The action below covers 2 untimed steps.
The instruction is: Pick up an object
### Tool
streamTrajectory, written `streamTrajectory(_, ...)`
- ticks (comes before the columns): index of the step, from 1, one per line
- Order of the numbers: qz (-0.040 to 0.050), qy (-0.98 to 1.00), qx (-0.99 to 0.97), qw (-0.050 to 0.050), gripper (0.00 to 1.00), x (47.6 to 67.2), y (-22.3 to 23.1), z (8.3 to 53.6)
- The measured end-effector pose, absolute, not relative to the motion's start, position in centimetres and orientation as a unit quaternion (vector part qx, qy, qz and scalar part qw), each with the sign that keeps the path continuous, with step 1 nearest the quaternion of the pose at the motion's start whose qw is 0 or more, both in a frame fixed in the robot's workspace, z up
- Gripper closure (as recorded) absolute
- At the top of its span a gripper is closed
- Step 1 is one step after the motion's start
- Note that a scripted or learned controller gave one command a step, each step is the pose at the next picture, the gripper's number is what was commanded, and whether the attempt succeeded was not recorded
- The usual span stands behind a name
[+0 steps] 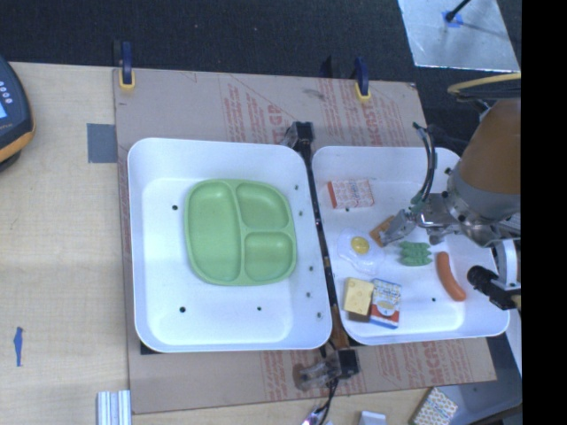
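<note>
The right bin holds several small items. A red-and-white packet lies near its back left. A small yellow piece lies beside a brown piece. Further right are a green toy and an orange sausage. Near the front lie a yellow block and a blue, red and white carton. My gripper hangs low over the middle of this bin. Its tip is right next to the brown piece and just above the green toy.
A green divided plate lies in the left bin. The grey arm with its orange band covers the right bin's far right side. A cable loops up from the wrist. Clamps join the bins between their rims.
</note>
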<state>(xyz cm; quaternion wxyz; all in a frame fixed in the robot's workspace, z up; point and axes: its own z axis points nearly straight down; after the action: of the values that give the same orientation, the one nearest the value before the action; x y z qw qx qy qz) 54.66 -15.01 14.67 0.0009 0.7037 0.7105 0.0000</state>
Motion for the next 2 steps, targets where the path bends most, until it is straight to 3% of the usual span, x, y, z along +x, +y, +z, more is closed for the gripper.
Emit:
streamTrajectory(1,-0.0002,0.710,0.704,0.001,0.00,59.1,-14.2,9.2)
streamTrajectory(2,-0.0019,0.709,0.705,-0.001,1.00,58.9,-14.3,10.2)
